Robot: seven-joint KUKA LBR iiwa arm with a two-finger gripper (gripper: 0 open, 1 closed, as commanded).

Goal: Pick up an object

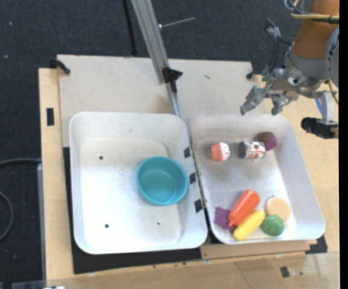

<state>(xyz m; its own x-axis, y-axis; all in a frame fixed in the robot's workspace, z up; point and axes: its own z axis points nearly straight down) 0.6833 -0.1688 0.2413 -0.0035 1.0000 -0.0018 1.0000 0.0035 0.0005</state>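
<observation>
A pale wooden bench (114, 86) sits on dark carpet, carrying two shallow white bins side by side, with a metal camera post (153, 38) rising from behind them. The left bin (90, 221) holds a single teal bowl (162, 180), lying toward its right side. The right bin (300, 179) holds the rest: at its far end a small orange-and-white cupcake toy (220, 152), a little can (253, 150) and a dark purple piece (268, 140) touching the can; at its near end an orange carrot (244, 205), a yellow piece (249, 225), a purple piece (223, 217), a tan round piece (277, 208) and a green ball (273, 225), all clustered together. The gripper (264, 105) hangs above the far rim of the right bin, its two fingers spread apart and holding nothing, well apart from the toys.
</observation>
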